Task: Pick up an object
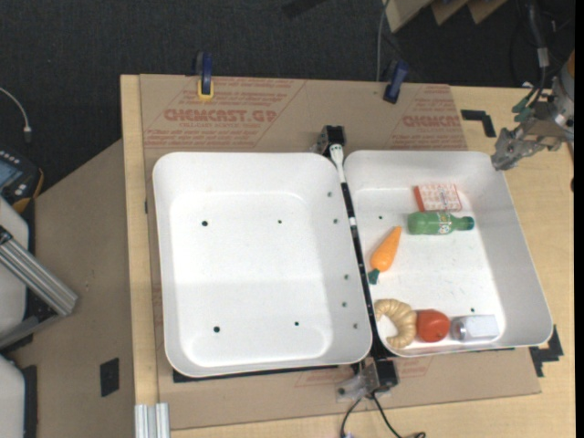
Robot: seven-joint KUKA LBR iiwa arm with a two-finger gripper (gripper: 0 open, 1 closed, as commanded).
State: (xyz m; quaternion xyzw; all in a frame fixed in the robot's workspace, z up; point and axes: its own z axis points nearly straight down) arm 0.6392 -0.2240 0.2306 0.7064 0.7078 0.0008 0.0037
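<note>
The shallow white plastic right bin (pixel 511 245) is our landmark. At its left side lies an orange toy carrot (pixel 387 248), with a green bottle (pixel 439 224) further right. Beyond its top-right corner hovers the hand (pixel 507 151) (grip state: cannot tell). Approach stage, I'd judge; next comes descending over one object.

The end effector (pixel 507 153) hangs beside the right bin's (pixel 520 272) far right corner. Box (pixel 437 196), bottle (pixel 440 224), carrot (pixel 386 249), croissant (pixel 397 322), ball (pixel 432 325) and jar (pixel 474 328) lie nearer and left of it.
</note>
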